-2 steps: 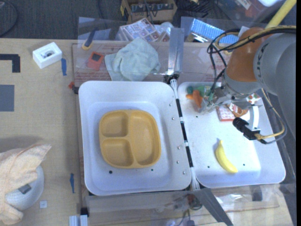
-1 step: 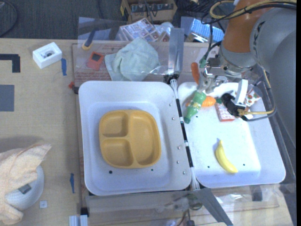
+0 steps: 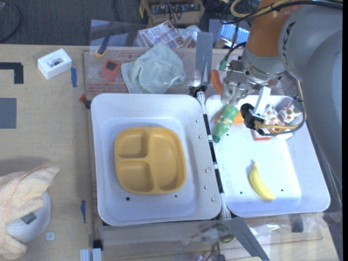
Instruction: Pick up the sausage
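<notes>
Reaching: gripper (image 3: 231, 98) low over right bin's (image 3: 288, 194) far left corner, fingers' spread unclear, grasp unconfirmed.
Sausage: reddish-orange piece (image 3: 216, 81) near gripper, beside green bottle (image 3: 223, 122).
Advice: centre on sausage, avoid bottle.

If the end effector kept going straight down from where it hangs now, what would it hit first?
Most likely the green bottle, lying at the left edge of the right bin just under the end effector. The orange sausage-like piece sits slightly up and left of that line. Depth is hard to judge from this slanted view.
</notes>
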Controlling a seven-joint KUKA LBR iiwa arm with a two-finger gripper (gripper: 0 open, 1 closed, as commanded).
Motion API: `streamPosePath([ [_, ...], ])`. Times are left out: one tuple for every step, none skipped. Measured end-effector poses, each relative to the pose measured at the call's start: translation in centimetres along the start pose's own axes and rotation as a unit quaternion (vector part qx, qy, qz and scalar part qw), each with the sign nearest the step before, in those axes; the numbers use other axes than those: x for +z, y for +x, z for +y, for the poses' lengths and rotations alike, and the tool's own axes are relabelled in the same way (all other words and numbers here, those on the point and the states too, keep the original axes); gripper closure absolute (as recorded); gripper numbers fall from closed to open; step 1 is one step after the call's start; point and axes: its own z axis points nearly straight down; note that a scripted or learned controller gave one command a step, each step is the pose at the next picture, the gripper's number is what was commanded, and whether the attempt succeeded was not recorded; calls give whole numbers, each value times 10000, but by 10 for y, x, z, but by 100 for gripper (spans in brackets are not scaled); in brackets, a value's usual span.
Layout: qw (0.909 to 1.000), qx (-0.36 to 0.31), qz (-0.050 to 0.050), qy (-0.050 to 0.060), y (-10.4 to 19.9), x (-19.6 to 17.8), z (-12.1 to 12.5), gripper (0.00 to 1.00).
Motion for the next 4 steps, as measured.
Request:
streamPosePath([
  [10000,-83,1,2,7,-39,-3,100],
  [10000,-85,1,5,8,-39,-3,0],
  [9865,-1637,9,21,-58,15,9,0],
  [9812,-1931,10,12,-97,84,-48,0],
])
